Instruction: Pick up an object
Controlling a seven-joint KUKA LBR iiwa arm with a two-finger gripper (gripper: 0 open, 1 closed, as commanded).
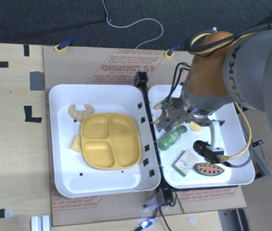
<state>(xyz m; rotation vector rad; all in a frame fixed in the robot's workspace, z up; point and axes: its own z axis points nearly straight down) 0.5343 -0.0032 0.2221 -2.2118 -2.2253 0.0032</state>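
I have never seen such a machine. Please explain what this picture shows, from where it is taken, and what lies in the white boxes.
This is a robot arm, grey with an orange band, reaching in from the right. One camera, fixed above the bench, looks down at a slant. The arm's hand is over the right bin, just above a green bottle in the picture. Near the bottle lie a small checkered packet and a red slice with dark seeds. The left bin holds a yellow divided plate and a tan curved piece. I cannot tell whether the hand holds anything.
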